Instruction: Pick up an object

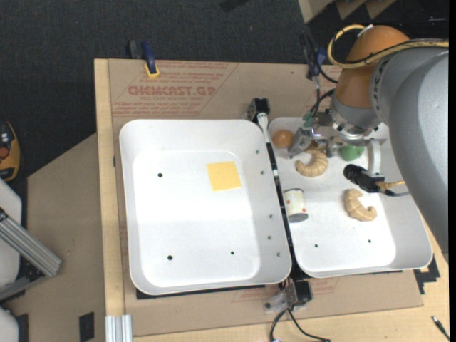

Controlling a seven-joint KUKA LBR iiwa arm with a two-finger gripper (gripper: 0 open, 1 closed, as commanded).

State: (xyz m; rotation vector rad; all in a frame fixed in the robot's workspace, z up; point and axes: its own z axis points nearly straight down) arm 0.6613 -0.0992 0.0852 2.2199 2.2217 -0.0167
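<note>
The gripper (313,147) hangs low over the far part of the right bin (399,258), so this looks like the approach step, with nothing lifted. Whether the jaws are spread or pressed together I cannot tell; the wrist hides them, and I see nothing between them.

The likeliest target is a croissant (312,166), lying just under the jaws on their near side, perhaps touching them. An orange ball (283,138) sits just beside the jaws toward the left bin (142,212), and a green thing (351,150) is close on the other side, partly under the wrist. A second croissant (360,205) and a small white can (294,205) lie farther toward the near side. A yellow square (224,176) lies well apart from the jaws, in the left bin.

The next move probably calls for centring over the croissant, straddling its curved body, closing and lifting straight up, clear of the ball.
</note>
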